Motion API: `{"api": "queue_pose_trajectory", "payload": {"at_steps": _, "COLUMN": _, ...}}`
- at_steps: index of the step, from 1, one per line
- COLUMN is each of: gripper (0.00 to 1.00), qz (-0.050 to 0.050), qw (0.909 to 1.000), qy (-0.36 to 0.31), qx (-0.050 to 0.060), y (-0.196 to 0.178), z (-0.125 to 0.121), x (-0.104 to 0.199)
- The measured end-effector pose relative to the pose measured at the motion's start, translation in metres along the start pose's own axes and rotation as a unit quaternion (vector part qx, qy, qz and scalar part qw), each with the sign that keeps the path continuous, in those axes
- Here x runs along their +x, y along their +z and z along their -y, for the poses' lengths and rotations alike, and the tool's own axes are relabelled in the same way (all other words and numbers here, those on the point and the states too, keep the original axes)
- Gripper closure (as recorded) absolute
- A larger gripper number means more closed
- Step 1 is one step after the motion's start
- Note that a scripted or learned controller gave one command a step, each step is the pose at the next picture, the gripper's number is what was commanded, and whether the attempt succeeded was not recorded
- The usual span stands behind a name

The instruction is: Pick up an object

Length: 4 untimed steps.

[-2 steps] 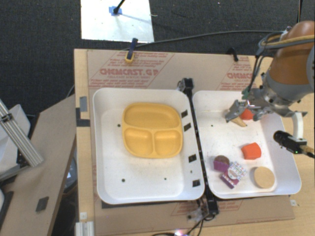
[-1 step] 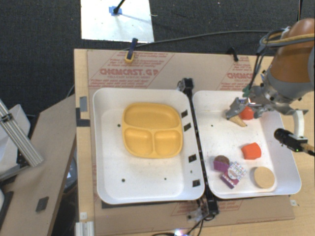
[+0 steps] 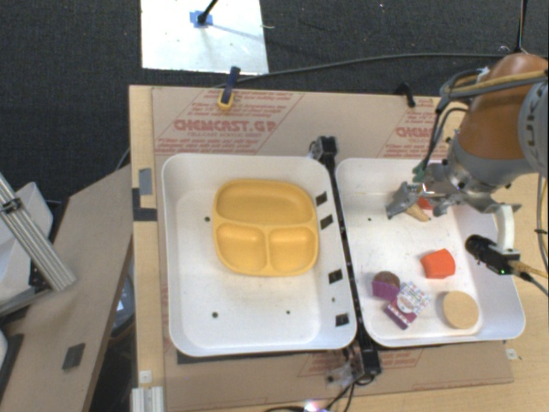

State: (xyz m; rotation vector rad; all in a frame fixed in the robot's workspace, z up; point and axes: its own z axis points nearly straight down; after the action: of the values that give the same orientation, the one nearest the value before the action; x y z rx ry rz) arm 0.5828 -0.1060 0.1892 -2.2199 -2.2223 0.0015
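Left bin (image 3: 184,256): yellow divided plate (image 3: 264,227) takes centre; free floor along front and left side. Right bin (image 3: 515,320): orange block (image 3: 438,263), purple packet (image 3: 400,299) and tan disc (image 3: 460,309) crowd front half; open floor at middle-left and back-left. Black clips (image 3: 326,221) stand on divider between bins. Arm (image 3: 497,127) covers back-right corner.

Both bins (image 3: 184,256) were white. The left one held a yellow sectioned plate (image 3: 264,227). The right one held an orange block (image 3: 438,263), a tan round disc (image 3: 460,309) and a purple-and-white packet (image 3: 401,301). The arm (image 3: 502,118) was grey with an orange band. The desk (image 3: 283,114) was tan with red lettering.
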Motion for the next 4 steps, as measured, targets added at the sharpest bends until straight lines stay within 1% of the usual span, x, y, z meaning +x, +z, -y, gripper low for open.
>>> {"api": "queue_pose_trajectory", "payload": {"at_steps": 2, "gripper": 0.0, "qz": 0.0, "qw": 1.0, "qy": 0.0, "qx": 0.0, "y": 0.084, "z": -0.002, "x": 0.003}}
{"api": "queue_pose_trajectory", "payload": {"at_steps": 3, "gripper": 1.0, "qz": 0.0, "qw": 1.0, "qy": 0.0, "qx": -0.002, "y": 0.071, "z": -0.004, "x": 0.002}}
{"api": "queue_pose_trajectory", "payload": {"at_steps": 4, "gripper": 1.0, "qz": 0.0, "qw": 1.0, "qy": -0.001, "qx": -0.003, "y": 0.011, "z": 0.003, "x": 0.002}}
